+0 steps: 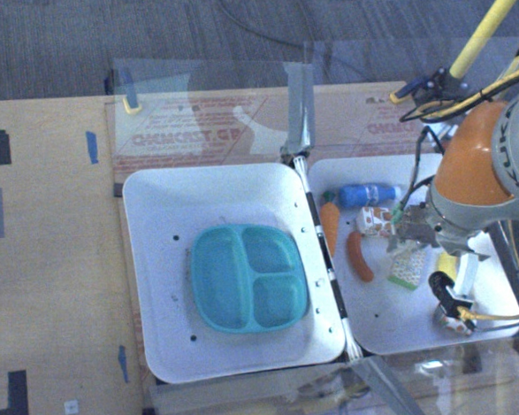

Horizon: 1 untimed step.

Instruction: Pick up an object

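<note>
I see the gripper (413, 229) low in the right bin (374, 327) at right of frame, can't tell its grip state. Green-white packet (406, 266) just below it, sausage (360, 256) and carrot (331, 225) to its left, blue bottle (367, 193) above. Left bin (163, 342) holds teal divided plate (248, 277)

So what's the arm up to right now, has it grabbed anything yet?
Gripper low in the right bin, over a small packet; grip unconfirmed. Carrot, sausage, blue bottle lying loose nearby. Teal tray in left bin.
</note>
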Motion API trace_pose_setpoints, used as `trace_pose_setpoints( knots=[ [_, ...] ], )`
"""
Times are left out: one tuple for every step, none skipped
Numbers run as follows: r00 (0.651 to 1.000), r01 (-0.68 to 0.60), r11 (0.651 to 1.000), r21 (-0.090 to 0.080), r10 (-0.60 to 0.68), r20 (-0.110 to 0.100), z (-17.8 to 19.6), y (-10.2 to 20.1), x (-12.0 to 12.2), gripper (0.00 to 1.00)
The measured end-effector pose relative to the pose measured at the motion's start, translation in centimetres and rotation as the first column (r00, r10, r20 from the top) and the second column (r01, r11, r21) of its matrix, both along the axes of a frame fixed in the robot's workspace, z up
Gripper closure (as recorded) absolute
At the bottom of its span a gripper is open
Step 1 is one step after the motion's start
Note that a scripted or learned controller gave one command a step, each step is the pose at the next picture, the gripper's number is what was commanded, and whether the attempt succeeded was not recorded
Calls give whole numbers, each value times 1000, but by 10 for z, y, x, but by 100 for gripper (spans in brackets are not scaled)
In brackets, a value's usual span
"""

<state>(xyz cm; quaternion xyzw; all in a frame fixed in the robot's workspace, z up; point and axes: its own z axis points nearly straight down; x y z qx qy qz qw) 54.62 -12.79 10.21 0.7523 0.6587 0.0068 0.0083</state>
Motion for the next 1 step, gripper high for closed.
trace_pose_setpoints(
  knots=[
    [964,-266,964,3,266,-20,83,38,43,100]
  ],
)
